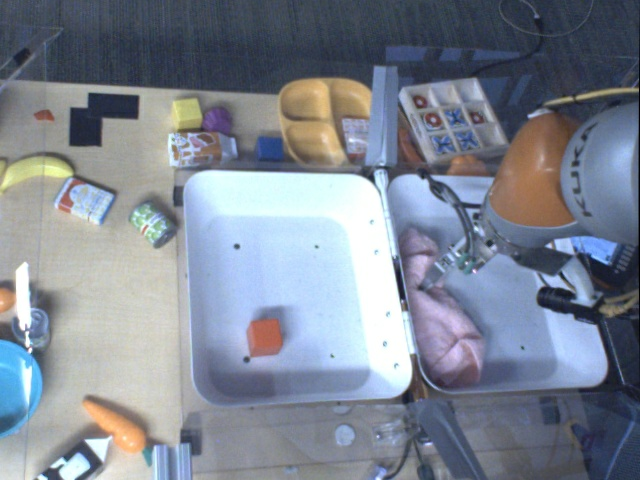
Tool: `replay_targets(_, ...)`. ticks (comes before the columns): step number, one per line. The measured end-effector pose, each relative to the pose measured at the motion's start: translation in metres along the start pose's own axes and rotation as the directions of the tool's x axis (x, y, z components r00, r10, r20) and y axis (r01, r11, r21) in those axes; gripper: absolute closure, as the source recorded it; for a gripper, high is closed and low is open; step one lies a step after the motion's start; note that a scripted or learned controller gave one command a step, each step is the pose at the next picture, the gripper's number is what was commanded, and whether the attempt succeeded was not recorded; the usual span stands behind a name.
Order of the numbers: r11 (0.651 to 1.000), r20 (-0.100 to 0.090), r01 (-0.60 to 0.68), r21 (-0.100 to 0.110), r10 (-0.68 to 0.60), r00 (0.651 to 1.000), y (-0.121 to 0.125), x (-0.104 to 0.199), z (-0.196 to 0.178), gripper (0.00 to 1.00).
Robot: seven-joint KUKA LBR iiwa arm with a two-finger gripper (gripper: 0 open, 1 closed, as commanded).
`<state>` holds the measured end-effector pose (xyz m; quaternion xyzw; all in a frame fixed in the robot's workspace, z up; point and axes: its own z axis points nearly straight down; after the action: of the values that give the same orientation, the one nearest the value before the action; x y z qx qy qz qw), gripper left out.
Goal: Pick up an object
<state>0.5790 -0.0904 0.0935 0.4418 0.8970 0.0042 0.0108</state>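
Observation:
A pink soft object lies along the left side of the right bin. An orange cube sits in the left bin, towards its front. My gripper reaches in from the right and hangs low over the upper middle of the pink object, at or just above its surface. The arm's grey body and orange band cover the back of the right bin.
Beyond the bins' far rims lie a yellow divided dish, a tic-tac-toe board, a small blue block, a snack box. On the bench to the left: banana, small carton, can, carrot, blue bowl.

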Motion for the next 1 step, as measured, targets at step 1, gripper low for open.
replay_targets(1, 1.000, 0.001, 0.002, -0.007, -0.002, 1.000, 0.0043, 0.0000, -0.0120, 1.00)
